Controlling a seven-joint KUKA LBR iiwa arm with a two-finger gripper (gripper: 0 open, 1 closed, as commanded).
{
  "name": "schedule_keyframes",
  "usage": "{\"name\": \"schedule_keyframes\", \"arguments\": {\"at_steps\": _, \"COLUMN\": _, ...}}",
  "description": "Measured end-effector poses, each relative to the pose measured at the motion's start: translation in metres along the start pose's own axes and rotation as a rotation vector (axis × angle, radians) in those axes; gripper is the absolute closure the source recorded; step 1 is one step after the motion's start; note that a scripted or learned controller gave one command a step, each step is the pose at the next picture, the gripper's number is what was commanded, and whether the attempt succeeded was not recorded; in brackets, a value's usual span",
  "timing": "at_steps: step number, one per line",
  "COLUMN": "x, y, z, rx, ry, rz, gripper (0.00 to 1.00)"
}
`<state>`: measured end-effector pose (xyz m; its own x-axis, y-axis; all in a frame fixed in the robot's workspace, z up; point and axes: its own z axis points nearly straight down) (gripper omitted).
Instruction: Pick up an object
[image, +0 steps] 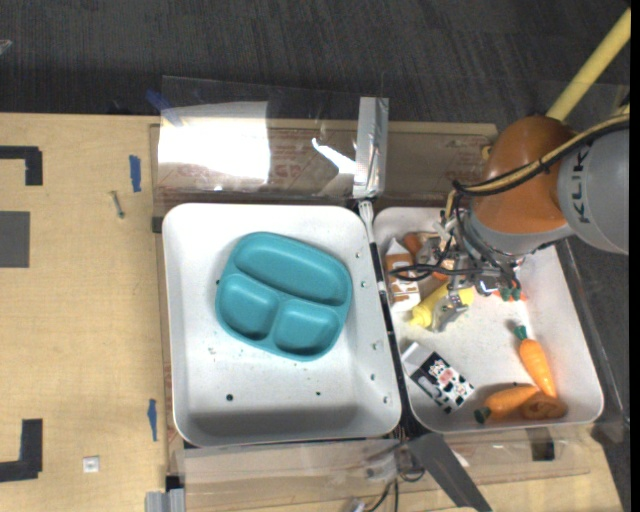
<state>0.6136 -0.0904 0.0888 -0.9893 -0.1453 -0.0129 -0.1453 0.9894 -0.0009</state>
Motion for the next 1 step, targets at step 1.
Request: {"name": "schedule_keyframes", "arguments": {"at_steps": 1, "x": -0.0033, "y": -0.0006, "z": -0.0137, "rx": 0.004, "ry": -0.012, "rz": -0.001, "gripper": 1.00}}
